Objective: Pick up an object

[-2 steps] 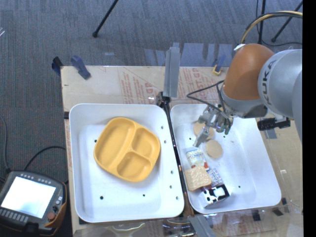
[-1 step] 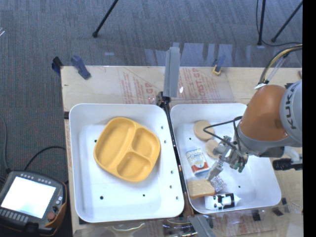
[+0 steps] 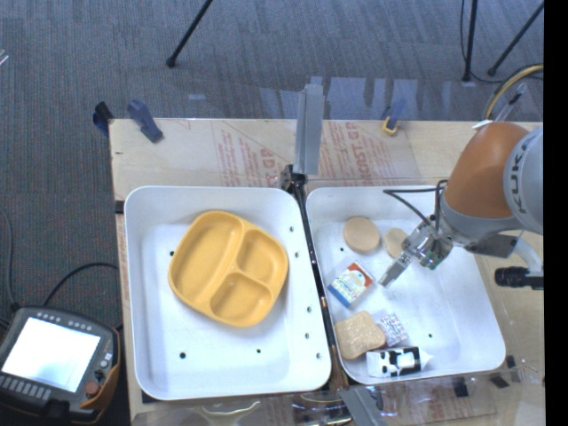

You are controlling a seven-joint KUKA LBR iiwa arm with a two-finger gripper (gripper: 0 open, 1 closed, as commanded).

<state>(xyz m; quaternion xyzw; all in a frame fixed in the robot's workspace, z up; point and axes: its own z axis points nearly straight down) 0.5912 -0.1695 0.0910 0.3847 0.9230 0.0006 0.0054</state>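
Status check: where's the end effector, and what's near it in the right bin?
End effector low over right bin, nothing seen in it. Small carton just left of it, untouched. Round cookie behind. Nothing blocking.

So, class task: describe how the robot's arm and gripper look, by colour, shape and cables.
The arm is rounded, with a broad orange band and grey casing beside it. A thin dark cable loops along it towards the wrist. The gripper is small, metallic grey, ending in slim fingers.

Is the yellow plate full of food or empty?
Empty. The yellow plate in the left bin shows only bare yellow in its three sections.
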